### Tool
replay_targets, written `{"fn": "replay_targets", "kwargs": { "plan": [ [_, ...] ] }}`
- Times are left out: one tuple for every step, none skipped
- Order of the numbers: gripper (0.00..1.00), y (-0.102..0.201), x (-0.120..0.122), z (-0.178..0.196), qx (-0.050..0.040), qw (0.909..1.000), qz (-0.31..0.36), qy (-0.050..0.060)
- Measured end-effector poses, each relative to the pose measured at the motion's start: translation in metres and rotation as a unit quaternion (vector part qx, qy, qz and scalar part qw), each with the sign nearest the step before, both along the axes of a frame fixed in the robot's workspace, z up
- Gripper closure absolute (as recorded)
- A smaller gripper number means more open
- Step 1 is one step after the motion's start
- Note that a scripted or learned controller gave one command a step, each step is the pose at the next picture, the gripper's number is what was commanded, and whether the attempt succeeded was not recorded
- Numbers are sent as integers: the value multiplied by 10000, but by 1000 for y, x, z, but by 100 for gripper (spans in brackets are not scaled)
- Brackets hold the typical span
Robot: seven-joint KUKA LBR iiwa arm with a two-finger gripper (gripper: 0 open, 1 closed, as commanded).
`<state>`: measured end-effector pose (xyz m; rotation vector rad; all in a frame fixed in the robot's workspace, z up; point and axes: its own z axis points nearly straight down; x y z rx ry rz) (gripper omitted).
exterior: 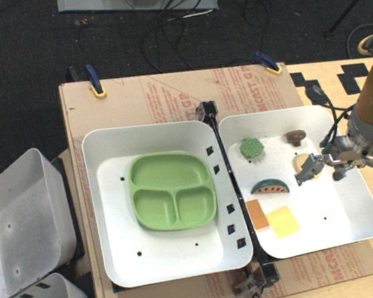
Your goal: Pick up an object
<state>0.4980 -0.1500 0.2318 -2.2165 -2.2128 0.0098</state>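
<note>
Nothing lifted yet: I judge the pick as not begun, with every object lying in the bins.

Reading from the left, I see the left bin [106, 209] holding a green divided plate [173, 191], flat on the floor with nothing in its three compartments. In the right bin [357, 222] there is an orange block [257, 214] against the wall between the bins, with a yellow square [283, 221] just beside it, a watermelon slice [270, 186] above them, a green bumpy ball [252, 148] near the far wall and a small brown piece [296, 137] right of it. My gripper [318, 166] hangs over the bin's right half, near the brown piece; whether it is released or clenched I cannot tell, and I see nothing in it. Descent, grasp and lift all remain.
</note>
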Motion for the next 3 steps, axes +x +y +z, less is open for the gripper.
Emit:
{"fn": "replay_targets", "kwargs": {
  "plan": [
    [0,0,2,5,-12,10000,14,-54],
    [0,-2,-4,-58,-3,10000,-6,-23],
    [0,-2,-15,-116,-1,10000,-6,-20]
  ]
}}
